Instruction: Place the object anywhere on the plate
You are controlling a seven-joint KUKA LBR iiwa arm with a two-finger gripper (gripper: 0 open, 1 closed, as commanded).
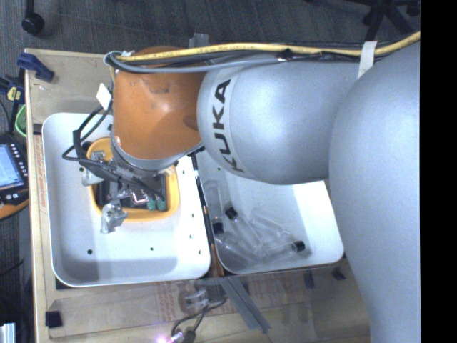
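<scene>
Fig. 1. Camera view from above the bench. The arm is seen reaching in from the right, its orange band covering much of the left bin. The gripper is held low over the yellow plate, which lies in that bin. Whether the gripper is open or closed cannot be told, and nothing can be confirmed as held. A small green piece is seen just beside the gripper, over the plate; it cannot be told whether it is a separate thing or part of the tool.

The likeliest candidates for the object are the clear tubes with black caps, which lie loosely together near the front of the right bin, well apart from the plate. They are judged to be light, stiff plastic with a smooth, rather slippery surface; rolling is to be expected if one is nudged. A hold across the middle of a single tube, square to its long axis and away from the caps, is judged soundest, and the overlapping neighbours are best avoided
</scene>
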